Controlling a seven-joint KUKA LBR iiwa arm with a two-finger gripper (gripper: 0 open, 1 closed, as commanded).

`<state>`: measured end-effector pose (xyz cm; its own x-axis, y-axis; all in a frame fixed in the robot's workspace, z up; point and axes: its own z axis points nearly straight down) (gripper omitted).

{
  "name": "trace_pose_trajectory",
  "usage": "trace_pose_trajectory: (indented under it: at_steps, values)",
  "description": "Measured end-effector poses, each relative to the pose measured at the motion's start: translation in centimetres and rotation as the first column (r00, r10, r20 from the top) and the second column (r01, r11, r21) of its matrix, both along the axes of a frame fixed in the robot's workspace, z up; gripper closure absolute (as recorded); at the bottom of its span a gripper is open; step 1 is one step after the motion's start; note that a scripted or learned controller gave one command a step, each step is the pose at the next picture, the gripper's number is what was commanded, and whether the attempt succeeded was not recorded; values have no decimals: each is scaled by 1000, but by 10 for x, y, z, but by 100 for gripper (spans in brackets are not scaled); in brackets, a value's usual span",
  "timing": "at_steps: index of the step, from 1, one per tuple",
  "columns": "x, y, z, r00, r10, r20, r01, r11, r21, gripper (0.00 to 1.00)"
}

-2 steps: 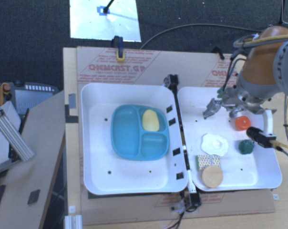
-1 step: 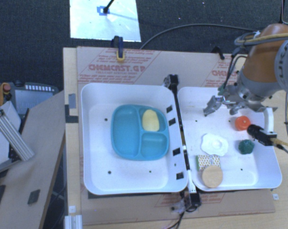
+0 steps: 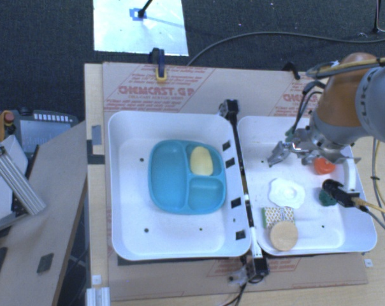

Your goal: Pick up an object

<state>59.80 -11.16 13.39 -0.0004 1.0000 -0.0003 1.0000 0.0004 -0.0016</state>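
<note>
Pick not yet made, by the look of it. Gripper [image 3: 278, 153] hung over the right bin [image 3: 364, 234], fingers spread, nothing between them. Candidate objects lay on that bin's floor: orange piece [image 3: 324, 166] close by the wrist, white lump [image 3: 287, 192] below the gripper, dark green item [image 3: 327, 194], round tan disc [image 3: 283, 235]. Left bin [image 3: 125, 234] held a blue divided plate [image 3: 180, 177] with a yellow item [image 3: 202, 160] in its upper right compartment. Left to do: descent, closing, lift. Orange piece half hidden behind the wrist; green item's shape hard to make out; gripper height above the floor unclear
</note>
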Motion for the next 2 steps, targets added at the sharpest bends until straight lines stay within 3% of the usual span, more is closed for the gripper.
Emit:
trace_pose_trajectory:
  at_steps: [1, 2]
  values:
    - [0, 0, -52, 1000, 0, 0, 0, 1000, 1, 0]
    - [1, 0, -39, 1000, -1, 4, 1, 1000, -1, 100]
